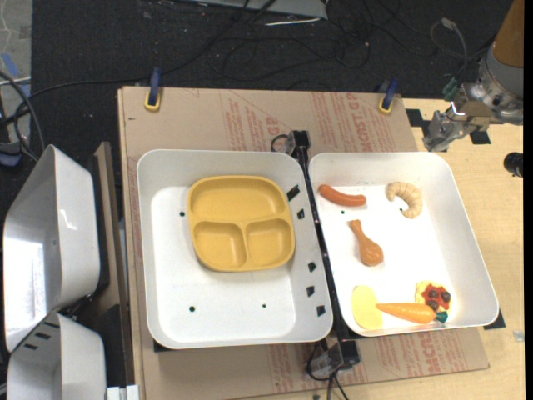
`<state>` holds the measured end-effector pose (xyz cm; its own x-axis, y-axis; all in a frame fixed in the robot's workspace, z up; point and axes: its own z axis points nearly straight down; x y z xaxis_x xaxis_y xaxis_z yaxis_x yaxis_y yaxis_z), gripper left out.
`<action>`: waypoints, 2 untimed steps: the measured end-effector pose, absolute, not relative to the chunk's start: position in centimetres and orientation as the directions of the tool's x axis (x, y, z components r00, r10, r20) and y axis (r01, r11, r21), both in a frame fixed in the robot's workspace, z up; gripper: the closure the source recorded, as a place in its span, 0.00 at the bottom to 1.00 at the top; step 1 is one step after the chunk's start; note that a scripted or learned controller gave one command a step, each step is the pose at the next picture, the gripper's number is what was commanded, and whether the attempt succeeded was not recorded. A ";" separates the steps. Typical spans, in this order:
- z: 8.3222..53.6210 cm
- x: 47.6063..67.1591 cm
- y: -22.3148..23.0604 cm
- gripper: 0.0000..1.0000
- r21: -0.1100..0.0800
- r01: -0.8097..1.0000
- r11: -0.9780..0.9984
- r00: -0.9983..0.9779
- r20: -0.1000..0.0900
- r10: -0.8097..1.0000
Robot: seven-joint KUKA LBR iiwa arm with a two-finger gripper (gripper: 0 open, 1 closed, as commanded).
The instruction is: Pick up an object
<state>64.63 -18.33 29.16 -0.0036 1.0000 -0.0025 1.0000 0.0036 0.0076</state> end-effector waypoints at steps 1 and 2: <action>28.1 65.1 -13.3 1.00 0.000 1.000 0.007 -0.007 0.001 1.000; 26.1 64.5 -8.2 1.00 -0.002 1.000 0.008 -0.008 0.002 1.000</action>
